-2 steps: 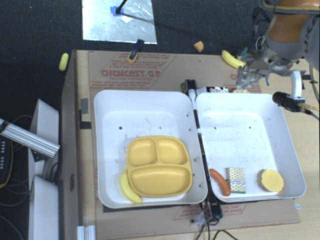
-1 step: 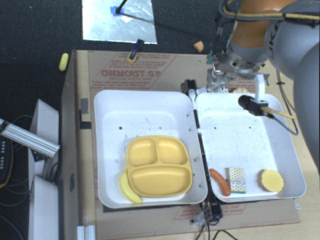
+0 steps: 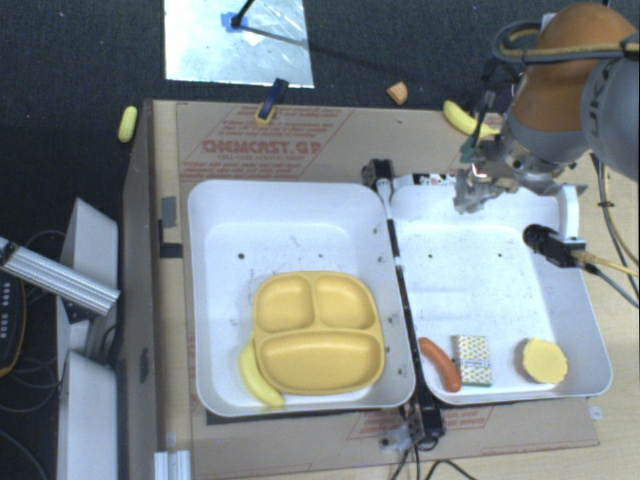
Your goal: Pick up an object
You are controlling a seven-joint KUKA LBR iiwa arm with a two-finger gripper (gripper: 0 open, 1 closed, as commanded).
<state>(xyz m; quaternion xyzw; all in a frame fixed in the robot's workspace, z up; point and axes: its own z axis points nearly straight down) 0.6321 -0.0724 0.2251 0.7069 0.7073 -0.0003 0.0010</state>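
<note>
My gripper [image 3: 470, 200] hangs over the far edge of the right bin [image 3: 500, 268], with nothing seen between its fingers. Along the right bin's near edge lie an orange sausage [image 3: 440, 363], a small patterned box [image 3: 472, 358] and a yellow round piece [image 3: 543, 361]. In the left bin [image 3: 290, 218] a yellow divided plate [image 3: 318, 330] sits near the front, with a yellow banana [image 3: 258, 378] tucked at its lower left edge.
Outside the bins, a yellow banana [image 3: 460, 118] and a small orange piece [image 3: 398, 93] lie behind the right bin. A yellow item [image 3: 127, 123] rests off the bench's far left corner. A silver sheet [image 3: 238, 28] lies on the floor behind.
</note>
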